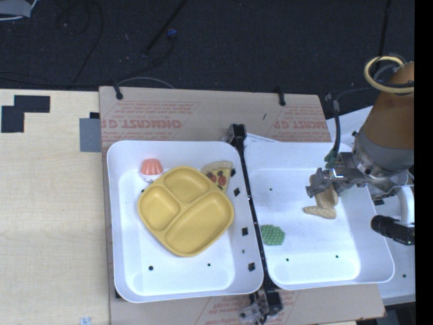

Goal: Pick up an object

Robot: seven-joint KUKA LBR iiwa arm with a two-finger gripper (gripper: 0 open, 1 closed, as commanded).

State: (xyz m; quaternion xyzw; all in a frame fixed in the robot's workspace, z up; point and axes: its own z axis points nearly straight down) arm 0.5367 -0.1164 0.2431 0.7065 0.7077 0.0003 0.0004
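Presently the gripper (326,189) sits at right of frame, seemingly clamped on 1 tan object (322,208) above the right bin (298,276). Risk: shallow purchase, so the piece may slip free on lifting.

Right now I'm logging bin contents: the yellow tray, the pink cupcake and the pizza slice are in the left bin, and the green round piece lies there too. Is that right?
Not quite. The camera view shows the green piece in the right bin, near its left wall. The yellow tray, the pink cupcake and the pizza slice are in the left bin, as you said.
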